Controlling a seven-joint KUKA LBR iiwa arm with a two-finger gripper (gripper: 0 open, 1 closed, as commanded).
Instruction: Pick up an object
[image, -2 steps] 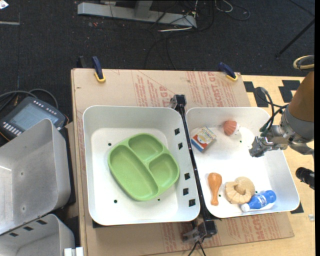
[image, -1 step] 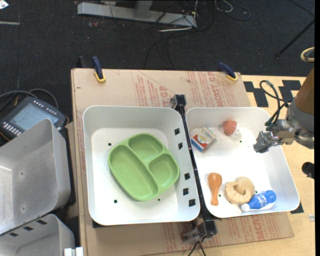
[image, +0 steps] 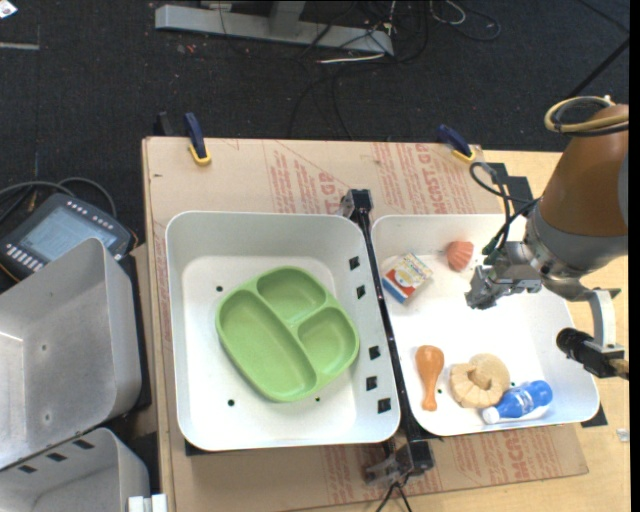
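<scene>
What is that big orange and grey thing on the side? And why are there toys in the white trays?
That is a robot arm, grey with an orange band. At its tip is a dark gripper, like two fingers for picking things up. One camera took this picture, looking down at a slant from above the wooden bench.

On the bench are two shallow white bins. The left bin holds a green plastic plate with three sections. The right bin holds toys: a small white and red carton, a small pink round toy, an orange toy drumstick, a tan toy doughnut and a small blue bottle.

The gripper hangs over the right bin, near the pink toy. I see nothing between its fingers.
</scene>
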